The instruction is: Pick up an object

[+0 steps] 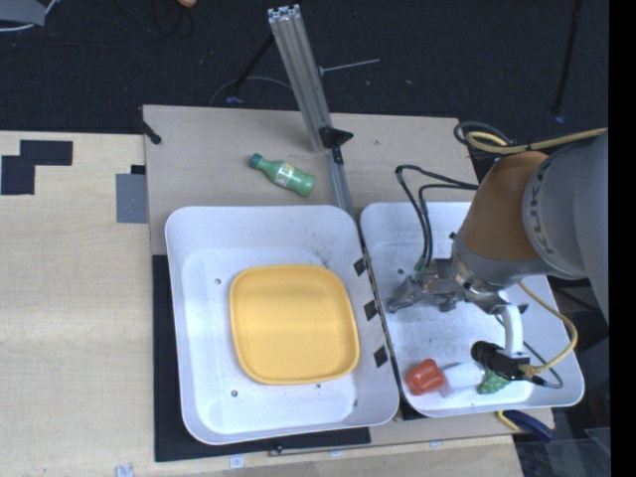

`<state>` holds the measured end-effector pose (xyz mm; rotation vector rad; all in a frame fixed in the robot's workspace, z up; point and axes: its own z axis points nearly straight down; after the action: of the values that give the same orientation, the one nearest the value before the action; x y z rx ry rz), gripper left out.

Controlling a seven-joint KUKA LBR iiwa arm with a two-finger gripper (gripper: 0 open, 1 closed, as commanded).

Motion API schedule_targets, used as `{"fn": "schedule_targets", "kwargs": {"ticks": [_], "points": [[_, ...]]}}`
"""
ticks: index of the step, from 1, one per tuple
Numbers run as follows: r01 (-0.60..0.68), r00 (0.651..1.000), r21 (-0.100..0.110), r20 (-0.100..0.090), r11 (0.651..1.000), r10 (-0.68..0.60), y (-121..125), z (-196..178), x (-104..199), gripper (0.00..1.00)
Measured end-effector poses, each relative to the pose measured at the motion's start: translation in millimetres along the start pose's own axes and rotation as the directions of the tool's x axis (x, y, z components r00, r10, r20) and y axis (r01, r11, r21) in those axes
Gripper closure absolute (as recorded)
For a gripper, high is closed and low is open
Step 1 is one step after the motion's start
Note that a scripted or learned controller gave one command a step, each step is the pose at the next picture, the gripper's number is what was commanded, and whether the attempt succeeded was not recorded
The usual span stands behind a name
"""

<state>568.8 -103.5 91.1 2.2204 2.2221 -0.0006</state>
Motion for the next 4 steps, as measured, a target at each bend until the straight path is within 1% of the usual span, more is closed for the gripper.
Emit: {"fn": "schedule_targets", "kwargs": {"ticks": [1, 2, 3, 4], "points": [[-0.003, 1.000, -0.003, 0.000, 1.000, 0.003, 0.6, -11.8, -1.4, 1.00], [-0.001, 1.000, -0.004, 0.000, 1.000, 0.001, -1.4, -71.9, 4.0, 1.00], [-0.002, 1.000, -0.004, 0.000, 1.000, 0.002, -9.7, -120.0, 5.7, 1.00], [-0.002, 1.000, -0.004, 0.000, 1.000, 0.002, -9.1, -162.7, 4.9, 1.00]]}}
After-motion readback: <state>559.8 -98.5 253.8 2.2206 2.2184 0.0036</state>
